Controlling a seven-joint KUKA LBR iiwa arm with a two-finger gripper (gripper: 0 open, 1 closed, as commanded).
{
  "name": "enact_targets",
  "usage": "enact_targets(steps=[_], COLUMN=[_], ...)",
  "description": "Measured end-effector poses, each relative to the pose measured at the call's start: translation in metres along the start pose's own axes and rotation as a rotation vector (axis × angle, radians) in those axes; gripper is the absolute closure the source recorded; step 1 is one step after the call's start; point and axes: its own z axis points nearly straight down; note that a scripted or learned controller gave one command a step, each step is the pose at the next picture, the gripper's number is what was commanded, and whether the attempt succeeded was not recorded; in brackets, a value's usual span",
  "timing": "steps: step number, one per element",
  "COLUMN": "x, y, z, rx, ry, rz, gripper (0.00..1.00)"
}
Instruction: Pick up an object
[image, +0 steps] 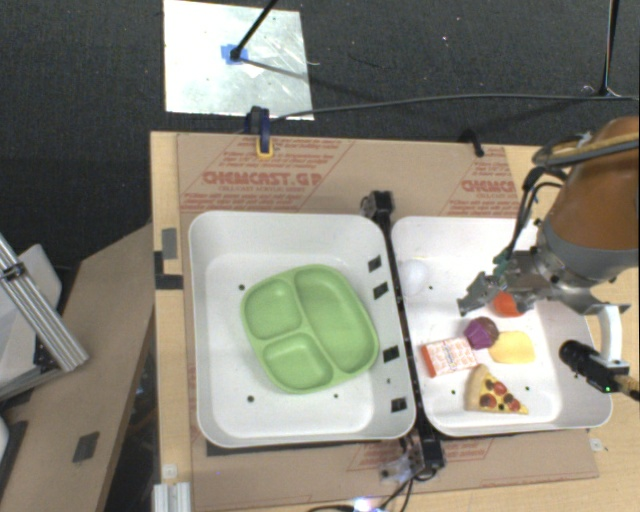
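glossy purple ball (482, 332) — flat pizza wedge (492, 392)

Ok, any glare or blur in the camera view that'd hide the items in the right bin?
Camera view: even light and soft shadows; the right bin floor is bright white, nearly washing out a pale ball; the pizza slice, purple item and yellow item read sharply; the gripper is slightly soft.

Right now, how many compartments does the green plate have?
3. The green plate lies in the left bin: two compartments side by side at its far end, one at its near end.
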Motion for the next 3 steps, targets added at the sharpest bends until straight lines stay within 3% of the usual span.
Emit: enact_targets(steps=[1,3], x=[0.0,-0.011], y=[0.002,0.005], z=[-0.004,0.099], rx=[-0.009,-0.009], ry=[-0.001,-0.002], rz=[-0.002,0.001], gripper=[0.0,0.0])
